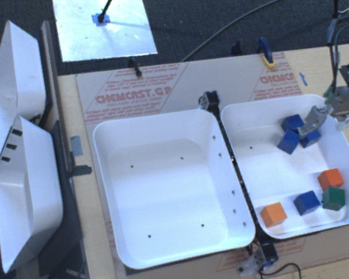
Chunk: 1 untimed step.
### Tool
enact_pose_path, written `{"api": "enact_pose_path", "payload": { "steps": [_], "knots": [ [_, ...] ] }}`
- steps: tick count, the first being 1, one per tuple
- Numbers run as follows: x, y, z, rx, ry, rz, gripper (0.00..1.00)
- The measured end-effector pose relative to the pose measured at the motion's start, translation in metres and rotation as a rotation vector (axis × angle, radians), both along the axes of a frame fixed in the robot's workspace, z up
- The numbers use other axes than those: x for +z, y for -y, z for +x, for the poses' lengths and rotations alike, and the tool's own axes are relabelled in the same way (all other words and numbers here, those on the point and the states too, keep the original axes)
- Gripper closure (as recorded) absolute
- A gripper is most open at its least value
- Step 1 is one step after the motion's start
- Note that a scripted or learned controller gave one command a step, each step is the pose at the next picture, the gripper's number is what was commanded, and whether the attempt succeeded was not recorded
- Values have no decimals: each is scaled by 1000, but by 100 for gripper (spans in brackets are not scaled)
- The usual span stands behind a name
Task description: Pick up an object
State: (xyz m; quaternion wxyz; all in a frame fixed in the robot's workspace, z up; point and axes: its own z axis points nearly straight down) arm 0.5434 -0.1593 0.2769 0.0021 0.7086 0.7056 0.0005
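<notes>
While the arm is reaching in from the right edge of the frame, the gripper (317,117) is hanging low over the upper right part of the right bin (276,164), angled down-left toward a cluster of blue blocks (296,133).

Fingers: cannot tell whether parted or closed; nothing is showing between them.

Likely target: the blue cluster, three blocks lying touching one another just beside the gripper's tip, tumbled at mixed angles. No clear long axis; the pieces are reading as near-cubes, corners pointing roughly down-left.

Other stock, along the bin's lower edge and well apart from the gripper: orange block (273,214), single blue block (307,202), red-orange block (330,178) touching a green block (333,198).

Left bin (112,177): not being approached.
</notes>
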Motion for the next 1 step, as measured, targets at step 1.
{"api": "enact_pose_path", "payload": {
  "steps": [1],
  "knots": [
    [-138,29,-20,1,-14,4,0]
  ]
}}
